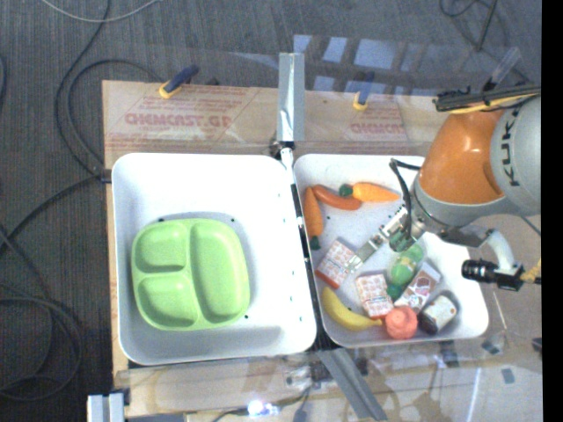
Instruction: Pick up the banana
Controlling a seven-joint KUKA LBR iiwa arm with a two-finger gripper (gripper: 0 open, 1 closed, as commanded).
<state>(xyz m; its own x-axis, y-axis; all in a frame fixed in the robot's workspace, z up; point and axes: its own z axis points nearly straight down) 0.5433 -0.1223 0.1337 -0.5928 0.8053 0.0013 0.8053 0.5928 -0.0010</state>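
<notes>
The yellow banana (345, 313) lies curved along the front wall of the right bin (475, 323), below two red-and-white packets. My gripper (393, 233) hangs over the middle of that bin, above and to the right of the banana and apart from it. It sits just beside a green bottle (403, 269). Nothing can be seen held in it.
Orange carrots (339, 198) lie at the back of the right bin. Red-and-white packets (338, 263), a pink round fruit (401, 323) and a dark can (438, 313) crowd around the banana. The left bin (132, 174) holds a green divided plate (190, 272).
</notes>
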